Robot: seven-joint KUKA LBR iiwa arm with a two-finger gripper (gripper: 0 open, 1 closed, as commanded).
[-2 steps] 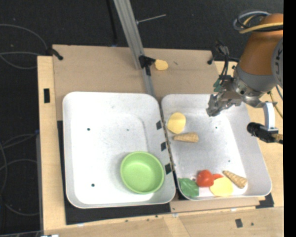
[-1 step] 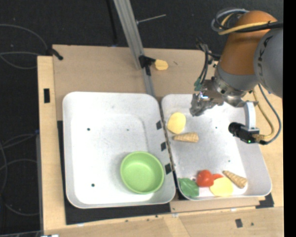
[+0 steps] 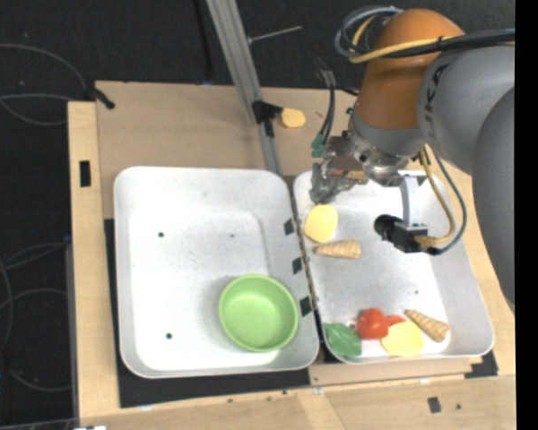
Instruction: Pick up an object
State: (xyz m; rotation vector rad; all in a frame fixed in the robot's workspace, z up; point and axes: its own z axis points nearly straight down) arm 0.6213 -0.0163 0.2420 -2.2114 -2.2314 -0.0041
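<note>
Grey arm with its orange band reaches in from the right; the two-finger gripper (image 3: 324,189) sits low over the upper-left corner of the right-hand shallow white bin (image 3: 466,280), close to the divider between the bins. Directly below it, and seemingly just touching or nearly so, lies a pale yellow rounded toy piece (image 3: 320,223); just beside that, toward the near side, a tan ridged cone-shaped piece (image 3: 340,250). Whether the end effector is parted or closed I cannot tell from where I stand: the metal parts blur together, and nothing is visibly clamped in it. Along the near edge of the same bin: a green leaf-like piece (image 3: 343,339), a red rounded piece (image 3: 373,323), a second yellow lump (image 3: 403,339) and another tan cone (image 3: 428,324), bunched together. The left-hand white bin (image 3: 161,213) carries a light green plastic bowl (image 3: 258,312) near its front right corner. Judgement: approach appears done, with the yellow piece the likely target; grasp unconfirmed, lift not yet made. Every object rests on a bin floor, so the pick remains outstanding.
</note>
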